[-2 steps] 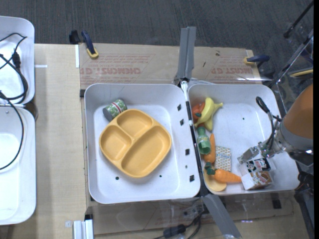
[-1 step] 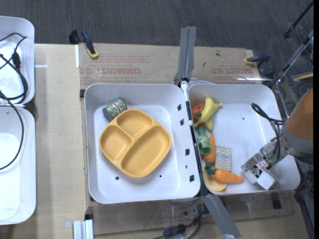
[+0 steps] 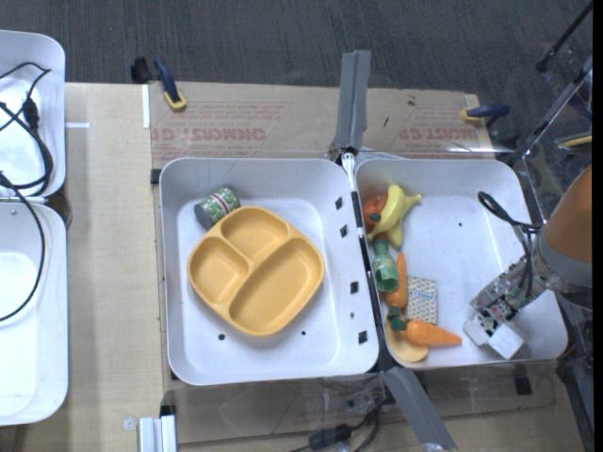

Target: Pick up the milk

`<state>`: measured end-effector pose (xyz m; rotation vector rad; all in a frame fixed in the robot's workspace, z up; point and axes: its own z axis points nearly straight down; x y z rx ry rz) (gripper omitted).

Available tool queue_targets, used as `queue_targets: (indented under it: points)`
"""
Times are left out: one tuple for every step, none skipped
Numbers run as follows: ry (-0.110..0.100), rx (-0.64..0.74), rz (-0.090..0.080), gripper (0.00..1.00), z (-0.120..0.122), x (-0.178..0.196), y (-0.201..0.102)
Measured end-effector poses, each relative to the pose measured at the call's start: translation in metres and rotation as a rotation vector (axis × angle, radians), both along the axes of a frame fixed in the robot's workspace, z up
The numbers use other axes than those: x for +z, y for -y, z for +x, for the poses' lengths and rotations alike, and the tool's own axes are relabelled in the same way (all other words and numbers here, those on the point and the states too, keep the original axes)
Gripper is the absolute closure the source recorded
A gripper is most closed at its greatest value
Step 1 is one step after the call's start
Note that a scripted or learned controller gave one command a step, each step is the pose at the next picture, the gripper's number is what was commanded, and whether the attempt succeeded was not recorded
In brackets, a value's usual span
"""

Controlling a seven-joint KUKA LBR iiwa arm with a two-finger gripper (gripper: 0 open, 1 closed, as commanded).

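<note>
Milk [image 3: 506,341]: small white carton, lying in the front right corner of the right bin [image 3: 462,205]. Gripper [image 3: 494,311] sits right at the carton's upper left edge; cannot tell if it is spread or pinching. Carrot [image 3: 431,332], box [image 3: 422,299] and banana [image 3: 399,211] lie along the bin's left wall. Left bin [image 3: 179,252]: yellow plate [image 3: 256,269], can [image 3: 219,205].

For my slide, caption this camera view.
Gripper low in the right bin, apart from the milk carton among toy carrots and bananas.
</note>
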<state>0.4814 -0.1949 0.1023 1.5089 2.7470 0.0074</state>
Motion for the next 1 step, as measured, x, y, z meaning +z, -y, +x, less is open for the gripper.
queue_targets:
  points:
    - [-0.008,-0.244,-0.001,1.00,0.0054,0.0913,-0.0190]
